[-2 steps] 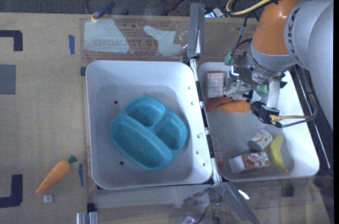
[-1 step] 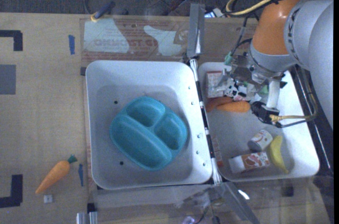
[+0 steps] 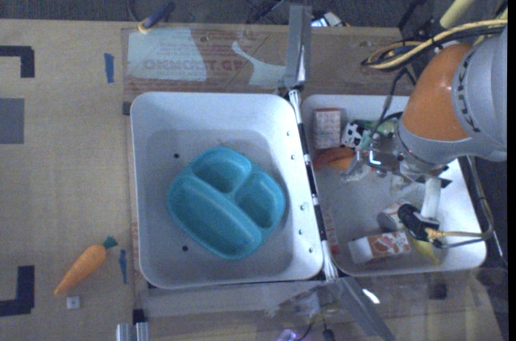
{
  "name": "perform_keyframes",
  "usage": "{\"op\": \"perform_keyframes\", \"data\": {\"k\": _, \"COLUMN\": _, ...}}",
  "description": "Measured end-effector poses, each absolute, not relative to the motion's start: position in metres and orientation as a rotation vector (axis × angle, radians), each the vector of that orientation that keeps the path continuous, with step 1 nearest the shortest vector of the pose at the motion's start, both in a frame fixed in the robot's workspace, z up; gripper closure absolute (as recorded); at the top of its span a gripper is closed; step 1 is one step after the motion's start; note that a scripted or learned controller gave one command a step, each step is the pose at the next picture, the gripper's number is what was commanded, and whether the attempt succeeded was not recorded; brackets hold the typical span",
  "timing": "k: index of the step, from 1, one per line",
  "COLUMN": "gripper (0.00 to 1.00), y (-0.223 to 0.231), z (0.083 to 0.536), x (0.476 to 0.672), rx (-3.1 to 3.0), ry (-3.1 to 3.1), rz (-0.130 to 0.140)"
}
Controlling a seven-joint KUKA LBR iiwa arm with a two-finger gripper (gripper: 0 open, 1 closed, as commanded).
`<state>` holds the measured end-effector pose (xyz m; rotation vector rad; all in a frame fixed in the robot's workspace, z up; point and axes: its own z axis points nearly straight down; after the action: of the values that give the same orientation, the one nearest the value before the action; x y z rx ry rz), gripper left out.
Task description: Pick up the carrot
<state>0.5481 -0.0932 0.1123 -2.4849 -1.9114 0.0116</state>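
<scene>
The carrot (image 3: 81, 268) lies on the tabletop (image 3: 64, 170) at the lower left of the frame, outside both bins, its green top pointing toward the upper right. The left bin (image 3: 153, 118) holds a teal divided plate (image 3: 227, 201). The arm reaches in from the right over the right bin (image 3: 468, 239), well apart from the carrot. The gripper (image 3: 372, 162) hovers beside an orange item (image 3: 332, 159) near the bin's upper left; whether it is wide or narrow cannot be told. A small carton (image 3: 326, 127) and a box (image 3: 380, 247) also lie in that bin.
</scene>
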Motion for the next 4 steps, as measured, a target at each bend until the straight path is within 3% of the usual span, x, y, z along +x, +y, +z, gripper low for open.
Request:
{"op": "perform_keyframes", "data": {"k": 1, "gripper": 1.00, "y": -0.094, "z": 0.119, "x": 0.547, "rx": -2.483, "ry": -1.906, "rz": 0.019}}
{"op": "perform_keyframes", "data": {"k": 2, "gripper": 1.00, "y": -0.088, "z": 0.231, "x": 0.525, "rx": -2.592, "ry": -1.767, "rz": 0.011}}
{"op": "perform_keyframes", "data": {"k": 3, "gripper": 1.00, "y": -0.054, "z": 0.275, "x": 0.555, "rx": -2.394, "ry": -2.029, "rz": 0.010}}
{"op": "perform_keyframes", "data": {"k": 4, "gripper": 0.00, "y": -0.054, "z": 0.275, "x": 0.555, "rx": -2.393, "ry": -2.030, "rz": 0.010}}
